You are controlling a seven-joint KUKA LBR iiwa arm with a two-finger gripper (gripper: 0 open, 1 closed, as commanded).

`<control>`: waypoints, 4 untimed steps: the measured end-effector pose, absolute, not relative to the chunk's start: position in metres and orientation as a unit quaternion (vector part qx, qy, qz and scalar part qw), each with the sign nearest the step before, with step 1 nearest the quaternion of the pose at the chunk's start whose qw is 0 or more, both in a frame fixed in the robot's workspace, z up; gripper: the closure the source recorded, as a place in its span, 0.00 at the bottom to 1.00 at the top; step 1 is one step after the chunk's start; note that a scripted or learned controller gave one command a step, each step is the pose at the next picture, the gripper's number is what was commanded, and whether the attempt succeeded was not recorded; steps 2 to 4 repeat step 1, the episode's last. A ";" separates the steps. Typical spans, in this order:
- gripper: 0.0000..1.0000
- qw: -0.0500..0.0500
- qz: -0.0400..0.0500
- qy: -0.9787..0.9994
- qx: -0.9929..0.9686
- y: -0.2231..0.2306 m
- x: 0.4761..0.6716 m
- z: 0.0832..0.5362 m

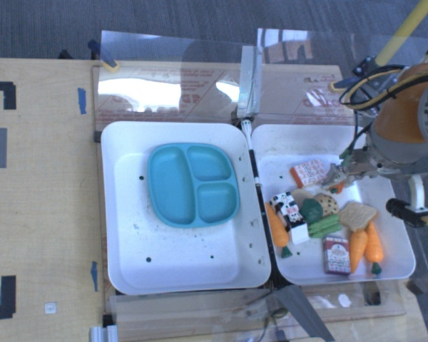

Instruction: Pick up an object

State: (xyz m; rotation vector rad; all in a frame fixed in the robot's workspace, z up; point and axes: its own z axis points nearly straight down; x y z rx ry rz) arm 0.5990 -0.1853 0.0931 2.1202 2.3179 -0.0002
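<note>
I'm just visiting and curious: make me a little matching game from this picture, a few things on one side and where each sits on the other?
Things:
1. blue divided plate
2. dark red card box
3. black-and-white cow-pattern block
4. gripper

Places:
A. front of the right bin
B. back of the right bin, above an orange packet
C. left bin
D. right bin, near the divider

Pairs: 1-C, 2-A, 3-D, 4-B

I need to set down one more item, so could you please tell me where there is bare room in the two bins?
The left bin has bare floor all around the blue plate, widest along its front. In the right bin, the back strip behind the orange box is free. Its front half is crowded: carrots, a red box, and toast, with the hand just behind them.
</note>
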 end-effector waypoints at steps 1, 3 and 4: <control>1.00 0.000 0.001 0.668 0.744 -0.118 0.603 0.207; 1.00 0.000 0.001 0.668 0.744 -0.118 0.603 0.207; 1.00 0.000 0.001 0.668 0.744 -0.118 0.603 0.207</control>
